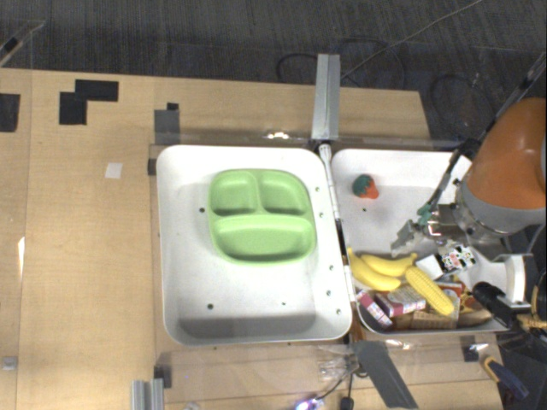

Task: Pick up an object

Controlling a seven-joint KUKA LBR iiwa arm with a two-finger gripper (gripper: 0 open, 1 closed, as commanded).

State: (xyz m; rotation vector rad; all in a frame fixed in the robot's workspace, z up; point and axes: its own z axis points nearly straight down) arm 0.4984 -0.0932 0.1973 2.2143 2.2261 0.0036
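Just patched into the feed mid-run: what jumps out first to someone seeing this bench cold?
The green divided plate lying alone in the left bin catches the eye first. Next comes the arm's orange band at the right edge, above the right bin. There a banana and a corn cob top a pile at the near edge, with a small strawberry apart near the far wall.

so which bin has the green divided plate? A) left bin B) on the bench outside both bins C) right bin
A: the green divided plate lies flat in the middle of the left bin, while the right bin holds the bananas and other small items.
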